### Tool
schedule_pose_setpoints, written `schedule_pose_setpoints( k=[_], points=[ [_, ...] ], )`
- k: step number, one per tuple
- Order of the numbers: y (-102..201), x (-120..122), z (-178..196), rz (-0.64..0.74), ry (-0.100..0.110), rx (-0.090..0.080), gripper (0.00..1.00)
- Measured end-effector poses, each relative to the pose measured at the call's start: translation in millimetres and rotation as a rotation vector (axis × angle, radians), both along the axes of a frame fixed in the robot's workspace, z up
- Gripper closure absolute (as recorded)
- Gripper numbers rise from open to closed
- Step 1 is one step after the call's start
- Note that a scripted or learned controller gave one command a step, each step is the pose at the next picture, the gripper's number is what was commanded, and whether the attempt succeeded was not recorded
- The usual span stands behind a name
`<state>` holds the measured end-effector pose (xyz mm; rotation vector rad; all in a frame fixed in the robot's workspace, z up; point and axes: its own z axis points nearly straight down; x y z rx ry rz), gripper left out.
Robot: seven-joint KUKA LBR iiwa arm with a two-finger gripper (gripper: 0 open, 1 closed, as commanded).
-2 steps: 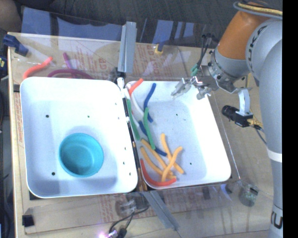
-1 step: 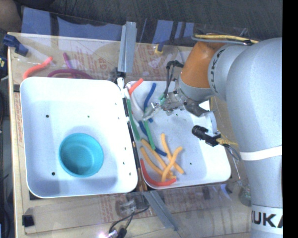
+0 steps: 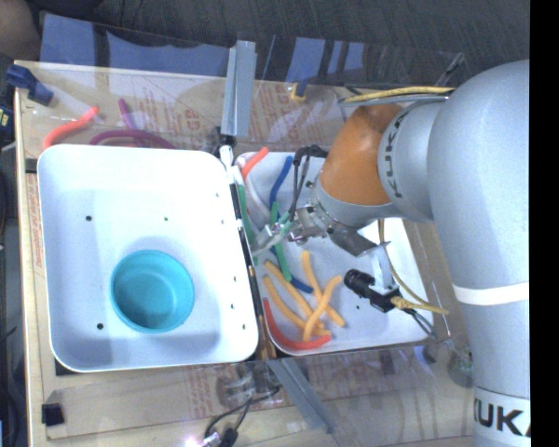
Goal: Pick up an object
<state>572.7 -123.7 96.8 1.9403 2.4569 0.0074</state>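
The arm's fingers (image 3: pixel 287 229) are down at the left side of the right bin (image 3: pixel 405 341), among green and blue sticks by the wall it shares with the left bin (image 3: pixel 74 184); whether they are parted or closed on anything cannot be told. Orange sticks (image 3: pixel 309 298) lie just below them in the right bin, and a blue bowl (image 3: pixel 153 291) sits in the left bin.
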Motion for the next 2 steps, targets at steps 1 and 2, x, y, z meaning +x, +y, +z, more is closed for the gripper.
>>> schedule_pose_setpoints(
  k=[1, 2],
  points=[
    [0.1, -0.8, 8.9, 0.006, 0.006, -0.002, 1.0],
    [42.3, -5.1, 146.0, 0.023, 0.013, 0.003, 1.0]
  ],
)
